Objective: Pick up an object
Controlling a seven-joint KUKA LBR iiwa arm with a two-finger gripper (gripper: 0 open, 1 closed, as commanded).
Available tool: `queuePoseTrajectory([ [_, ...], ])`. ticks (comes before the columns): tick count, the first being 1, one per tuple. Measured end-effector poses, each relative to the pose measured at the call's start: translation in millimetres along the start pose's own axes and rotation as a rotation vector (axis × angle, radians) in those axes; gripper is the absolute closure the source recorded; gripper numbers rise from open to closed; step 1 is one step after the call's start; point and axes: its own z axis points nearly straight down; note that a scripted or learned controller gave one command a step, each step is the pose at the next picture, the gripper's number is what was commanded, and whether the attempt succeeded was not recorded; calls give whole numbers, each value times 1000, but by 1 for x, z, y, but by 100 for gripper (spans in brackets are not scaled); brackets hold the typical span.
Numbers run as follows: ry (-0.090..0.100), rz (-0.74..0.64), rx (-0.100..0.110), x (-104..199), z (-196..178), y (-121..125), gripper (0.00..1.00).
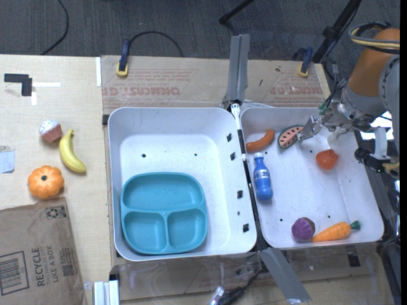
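Your gripper (313, 129) sits low at upper edge of right bin (365, 199), fingers too small and blurred to tell how far apart; nothing seen between them. Watermelon slice (290, 136) lies just beside it at 9 o'clock, nearest candidate; sausage (260, 140) further on at 9. Tomato (327, 159) near at 5. Blue bottle (262, 178) at 7, well apart. Step in hand, by my reading: approach, no pick made yet. Next you need to centre over one item, descend, close.
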Motion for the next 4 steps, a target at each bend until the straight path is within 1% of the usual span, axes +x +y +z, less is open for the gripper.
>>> queuePoseTrajectory([
  [1, 5, 2, -7, -5, 5, -55, 0],
  [2, -2, 6, -4, -11, 0, -57, 100],
  [3, -6, 8, -10, 77, -105, -44, 100],
  [4, -6, 8, -9, 77, -104, -45, 0],
])
